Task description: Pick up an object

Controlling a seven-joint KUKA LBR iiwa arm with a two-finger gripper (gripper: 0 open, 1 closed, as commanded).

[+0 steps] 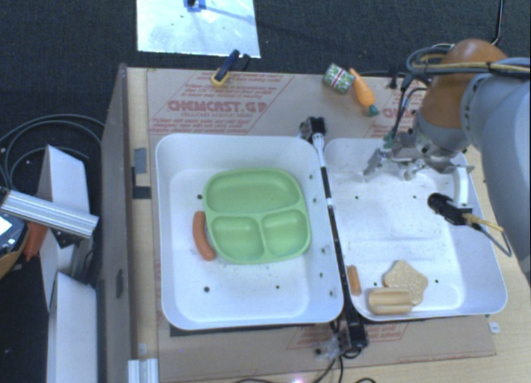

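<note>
Hand point(388, 160) of the grey arm point(498, 116) sits low over the far part of the right bin point(398, 224), close to its back wall and toward its left side. From the camera view I cannot tell whether it is released or clenched, and nothing can be made out in its grip.

The things it could pick up in this bin lie well apart from the hand, at the near end. A pale cracker point(406, 277) rests there with a bread roll point(388, 300) touching its near edge. A small orange piece point(354, 279) lies just beside them, against the bin's left wall.

The left bin point(182, 166) holds a green plate point(255, 215) with three compartments, lying flat near the middle. A sausage point(201, 235) lies just beside the plate's left edge, lengthwise along it.

On the bench point(265, 95) behind the bins, a small can point(338, 77) lies just beside an orange carrot point(362, 91). A yellow and black clip point(228, 69) lies further to the left, at the bench's far edge.
</note>
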